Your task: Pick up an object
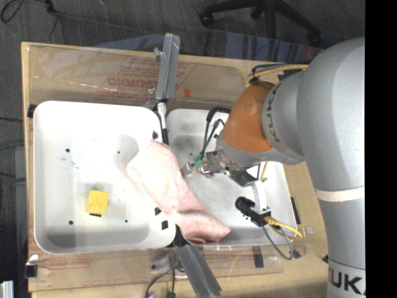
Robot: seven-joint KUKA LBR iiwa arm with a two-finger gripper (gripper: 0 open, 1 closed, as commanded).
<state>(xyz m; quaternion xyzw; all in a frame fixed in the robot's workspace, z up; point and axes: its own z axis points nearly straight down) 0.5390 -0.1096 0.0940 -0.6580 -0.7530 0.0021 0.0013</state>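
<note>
While the grey KUKA arm (322,117) with its orange wrist band (248,120) reaches in from the right, its two-finger gripper (201,166) hangs low over the right white bin (273,191), just beside the upper edge of a pale pink cloth (177,194). Whether the gripper is clenched or released cannot be told from this angle, and nothing can be seen between its tips. That soft, crumpled cloth lies draped across the divider between the two bins, partly in each. A small yellow block (97,202) sits well apart in the left white bin (56,135), near its lower left corner. A black cable connector (251,210) dangles under the wrist.
</note>
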